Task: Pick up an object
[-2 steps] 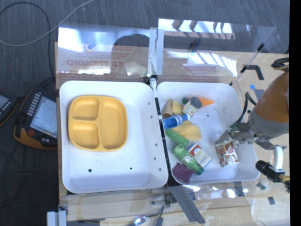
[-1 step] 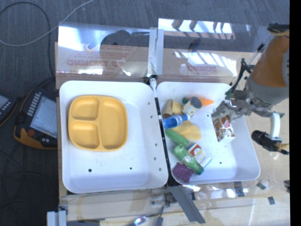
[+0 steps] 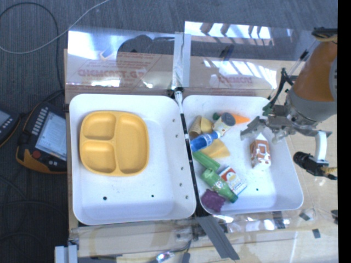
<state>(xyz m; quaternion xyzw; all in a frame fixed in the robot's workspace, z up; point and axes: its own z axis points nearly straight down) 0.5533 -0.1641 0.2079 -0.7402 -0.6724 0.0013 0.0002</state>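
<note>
Now hovering over the right bin (image 3: 285,199), near its far right edge: the gripper (image 3: 264,126), fingers spread apart, nothing between them. Just below it, by the right edge of this bin, a red and white carton (image 3: 260,153), lying flat and untouched. Along the left edge of the same bin, a crowd of small things: a blue bottle (image 3: 202,142), a green bottle (image 3: 218,184), a purple piece (image 3: 213,201). In the left bin (image 3: 164,201), a yellow divided plate (image 3: 114,142).
</note>
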